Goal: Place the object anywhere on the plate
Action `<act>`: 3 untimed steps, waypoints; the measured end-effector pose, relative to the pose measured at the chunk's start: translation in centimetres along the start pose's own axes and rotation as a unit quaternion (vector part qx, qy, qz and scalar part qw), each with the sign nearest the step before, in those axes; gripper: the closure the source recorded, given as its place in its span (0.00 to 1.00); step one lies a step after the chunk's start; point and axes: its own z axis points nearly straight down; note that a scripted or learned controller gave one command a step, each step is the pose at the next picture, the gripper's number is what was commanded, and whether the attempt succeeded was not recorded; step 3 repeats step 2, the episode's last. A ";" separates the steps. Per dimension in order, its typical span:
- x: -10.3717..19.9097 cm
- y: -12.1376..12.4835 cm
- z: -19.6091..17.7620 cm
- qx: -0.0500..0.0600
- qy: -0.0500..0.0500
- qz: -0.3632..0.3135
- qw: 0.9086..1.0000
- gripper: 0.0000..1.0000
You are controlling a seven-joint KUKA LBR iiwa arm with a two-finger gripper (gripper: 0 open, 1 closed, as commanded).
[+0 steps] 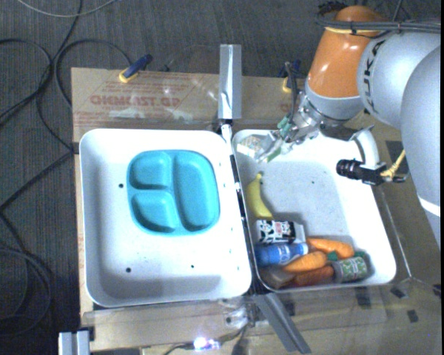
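Turquoise, the divided plate [174, 191] lies in my left bin [103, 272], bare of any object. My gripper [287, 135] hangs over the far left corner of the right bin [381, 235], and I cannot tell its state. A banana [257, 198], a carton [278, 231], a blue bottle [280, 254] and carrots [320, 255] crowd the near end.

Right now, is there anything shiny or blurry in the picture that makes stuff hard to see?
In the camera view, a bright glare spot shines at the bottom edge; the gripper looks smeary against something pale and crinkly at the right bin's far corner, so its fingers are hard to read; the blue plate and the banana look sharp and evenly lit, with soft shadows.
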 end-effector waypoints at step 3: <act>11.0 6.4 0.8 0.000 0.000 -0.012 1.000 0.00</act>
